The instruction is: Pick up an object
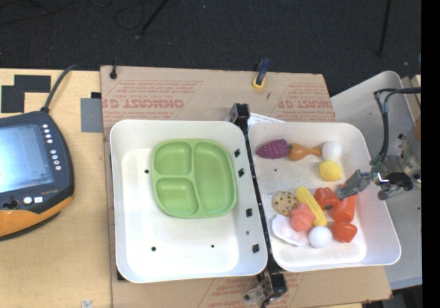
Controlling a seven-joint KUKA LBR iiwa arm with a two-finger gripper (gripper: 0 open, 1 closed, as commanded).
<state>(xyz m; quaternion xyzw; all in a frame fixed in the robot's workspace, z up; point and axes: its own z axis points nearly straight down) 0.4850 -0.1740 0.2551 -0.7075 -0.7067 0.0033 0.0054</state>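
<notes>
The right bin (375,245) holds several toy foods: purple grapes (273,149), an orange piece (302,152), a white egg (331,150), a yellow lemon (330,170), a cookie (283,201), a yellow corn cob (311,205), a pink piece (301,218), a white ball (319,236) and red pieces (345,221). My gripper (354,183) reaches in low from the right. It sits just above and to the right of the red pieces, close to the lemon. I see nothing held in it.
The left bin (130,231) holds a green divided plate (192,177). A handheld control pendant (31,169) lies on the bench at far left. Cables and the arm's mount (399,162) stand past the right bin's right rim.
</notes>
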